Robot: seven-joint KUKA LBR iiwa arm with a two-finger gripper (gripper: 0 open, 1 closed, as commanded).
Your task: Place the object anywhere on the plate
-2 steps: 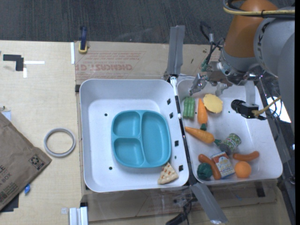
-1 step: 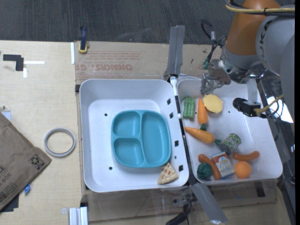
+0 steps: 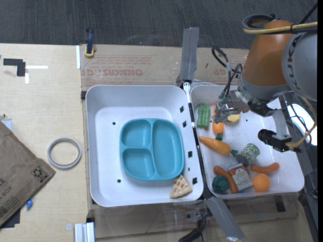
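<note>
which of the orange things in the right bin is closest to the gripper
The small orange piece just below the gripper. The carrot and the orange ball lie farther down the bin.

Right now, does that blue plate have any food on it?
No. The blue plate has three bare compartments; the pizza slice lies beside it in the left bin.

Two bins (image 3: 96, 135), one plate (image 3: 151, 149), one tape ring (image 3: 64, 152).

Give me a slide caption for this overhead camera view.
Gripper low in the right bin among toy foods; teal plate waits in the left bin.
</note>
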